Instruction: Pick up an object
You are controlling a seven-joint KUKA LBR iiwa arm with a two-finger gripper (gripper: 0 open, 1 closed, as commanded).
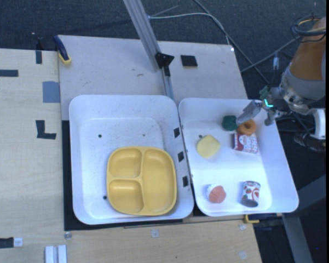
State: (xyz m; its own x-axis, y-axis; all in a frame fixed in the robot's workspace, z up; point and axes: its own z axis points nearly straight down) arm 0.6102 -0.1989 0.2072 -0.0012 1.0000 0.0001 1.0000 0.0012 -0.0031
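The right bin (279, 163) holds several small objects. A dark green lump (229, 123) and an orange ring-shaped piece (247, 127) lie near its far edge. Just below them rests a red and white carton (245, 143). A pale yellow round item (208, 146) sits further left. A red and white round piece (215, 194) and a small red and white can (250, 193) lie near the front. My gripper (258, 116) hovers over the far right of this bin, open, one finger reaching toward the orange ring. Nothing is between the fingers.
The left bin (87, 119) holds a yellow divided plate (142, 181). A metal pole (145, 26) rises behind the bins, and cables (208, 16) trail across the dark floor at the back. The arm's orange band (309, 59) is at the right.
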